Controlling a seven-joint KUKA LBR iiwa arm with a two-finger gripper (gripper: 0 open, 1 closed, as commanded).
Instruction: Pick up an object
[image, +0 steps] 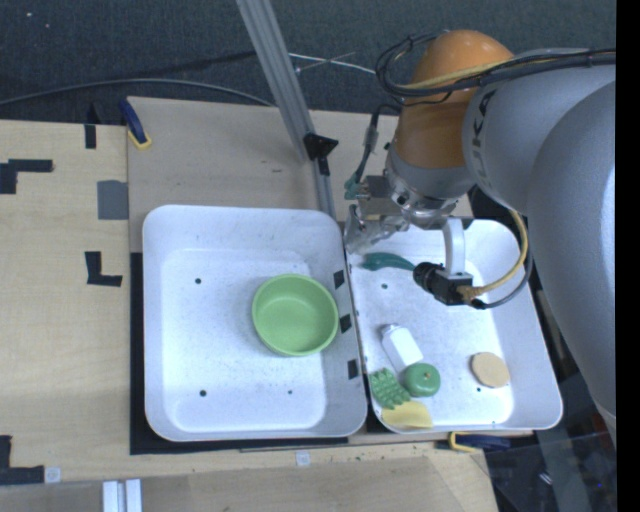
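Two white bins (160, 300) sat side by side; the gripper (372, 228) hung at the right bin's eleven o'clock (clenched or released, I couldn't tell), above a teal piece (385, 262).

The grey arm (545, 130) reached in from the right, its orange band (455, 60) uppermost, the gripper (372, 228) pointing down at the bins' shared edge.

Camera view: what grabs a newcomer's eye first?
The grey arm with its orange band looms over the right bin, its gripper at that bin's far left corner, by a teal piece. Next, the green bowl sits alone in the left bin.
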